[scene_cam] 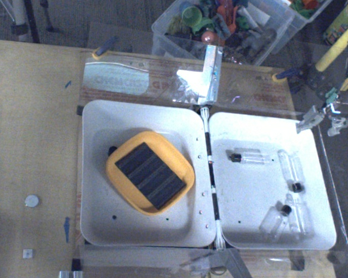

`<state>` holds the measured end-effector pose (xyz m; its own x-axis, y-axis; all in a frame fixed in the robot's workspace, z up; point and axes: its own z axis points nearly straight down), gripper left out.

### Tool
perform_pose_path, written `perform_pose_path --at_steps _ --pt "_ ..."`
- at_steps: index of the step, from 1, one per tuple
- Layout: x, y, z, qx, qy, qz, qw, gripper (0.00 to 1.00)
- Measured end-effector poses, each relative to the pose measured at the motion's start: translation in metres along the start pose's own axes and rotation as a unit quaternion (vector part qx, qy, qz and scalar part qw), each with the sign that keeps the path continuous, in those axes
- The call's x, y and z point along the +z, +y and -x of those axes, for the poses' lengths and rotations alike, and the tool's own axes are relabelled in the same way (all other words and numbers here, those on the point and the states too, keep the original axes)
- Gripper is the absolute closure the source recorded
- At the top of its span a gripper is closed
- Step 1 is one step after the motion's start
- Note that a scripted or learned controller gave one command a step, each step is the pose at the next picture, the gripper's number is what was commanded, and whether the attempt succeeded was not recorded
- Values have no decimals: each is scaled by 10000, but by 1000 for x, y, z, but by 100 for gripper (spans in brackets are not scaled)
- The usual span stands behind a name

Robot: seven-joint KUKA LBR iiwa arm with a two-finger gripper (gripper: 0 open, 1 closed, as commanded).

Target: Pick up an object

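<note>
Where left bin (94, 159) dips, rounded yellow pad (150, 172) w/ dark ribbed panel

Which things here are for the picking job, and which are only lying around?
For the job:
yellow pad with dark panel, in left bin
three clear vials, in right bin

Lying about:
clear tub of toys behind the bins
small grey disc on the bench

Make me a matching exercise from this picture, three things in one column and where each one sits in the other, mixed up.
Things:
1. yellow object with dark panel
2. clear vials
3. small grey disc

Places:
A. on the bare bench, left of the bins
B. in the left bin
C. in the right bin

Pairs: 1-B, 2-C, 3-A
</note>
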<state>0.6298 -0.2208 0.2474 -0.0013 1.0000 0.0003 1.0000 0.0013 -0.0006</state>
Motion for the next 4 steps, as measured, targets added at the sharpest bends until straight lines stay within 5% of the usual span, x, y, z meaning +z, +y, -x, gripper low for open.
perform_pose_path --at_steps 1,2,3,4 --pt "92 -60 3 -228 -6 7 9997 0" --pt "151 -41 -7 -397 48 26 9992 0" --pt "160 -38 -13 -356 33 17 9994 0" --pt "149 -38 -11 -347 6 35 9994 100"
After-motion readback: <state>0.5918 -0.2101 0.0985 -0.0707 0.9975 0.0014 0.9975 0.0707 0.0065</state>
